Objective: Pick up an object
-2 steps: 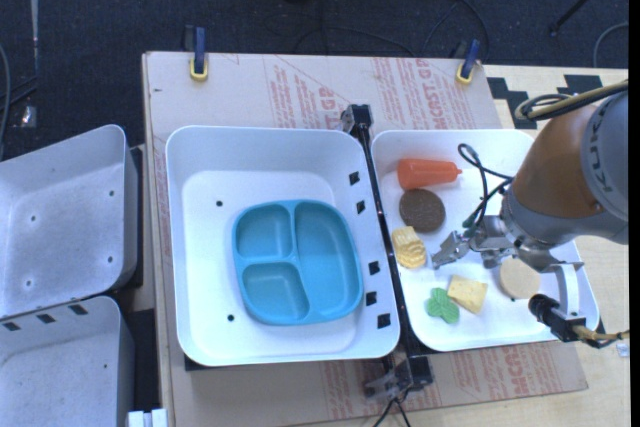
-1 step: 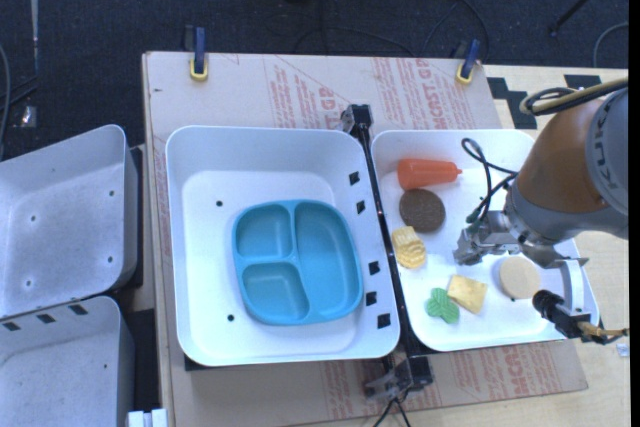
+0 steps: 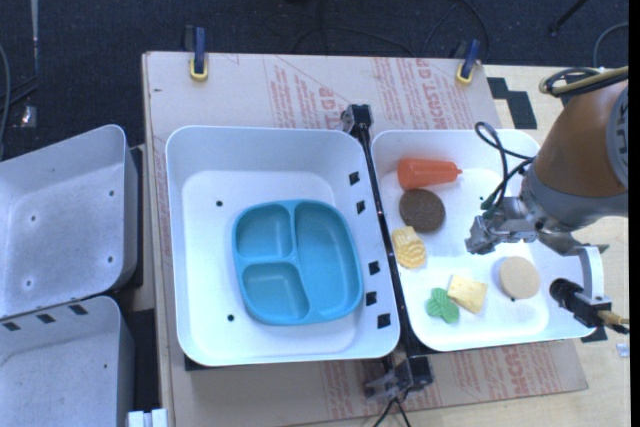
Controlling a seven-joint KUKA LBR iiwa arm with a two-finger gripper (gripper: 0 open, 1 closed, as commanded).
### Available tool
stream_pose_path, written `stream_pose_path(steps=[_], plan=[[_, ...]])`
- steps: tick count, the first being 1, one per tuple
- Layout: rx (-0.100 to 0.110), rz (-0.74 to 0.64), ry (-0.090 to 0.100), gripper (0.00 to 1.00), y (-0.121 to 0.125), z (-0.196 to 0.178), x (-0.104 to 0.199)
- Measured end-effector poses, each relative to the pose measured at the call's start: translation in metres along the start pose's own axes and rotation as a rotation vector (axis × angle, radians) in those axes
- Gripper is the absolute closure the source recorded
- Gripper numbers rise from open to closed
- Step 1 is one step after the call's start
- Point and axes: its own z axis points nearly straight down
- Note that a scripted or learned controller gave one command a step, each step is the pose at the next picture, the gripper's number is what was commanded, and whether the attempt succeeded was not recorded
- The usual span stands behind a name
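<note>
The right bin (image 3: 470, 340) holds several toy foods. An orange carrot (image 3: 427, 172) lies at its far side, with a dark brown round patty (image 3: 422, 210) just in front of it. Lower down sit a yellow ridged piece (image 3: 409, 248), a green leafy piece (image 3: 443, 305), a yellow cheese wedge (image 3: 467, 292) and a tan round cookie (image 3: 519, 277). My gripper (image 3: 482, 237) hangs over the bin's right half, between the patty and the cookie, just above the cookie's upper left. Nothing shows between its fingers.
The left bin (image 3: 200, 215) carries a blue three-compartment tray (image 3: 296, 261). A black divider rail (image 3: 375, 215) runs between the bins. The grey arm (image 3: 585, 165) comes in from the right above the right bin's edge. White lids (image 3: 60, 215) lie off the bench to the left.
</note>
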Motion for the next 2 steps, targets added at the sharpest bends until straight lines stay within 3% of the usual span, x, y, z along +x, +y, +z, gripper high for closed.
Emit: stream_pose_path(steps=[2], plan=[[-0.002,-0.002,0.000,1.00,0.004,-0.088,0.004]])
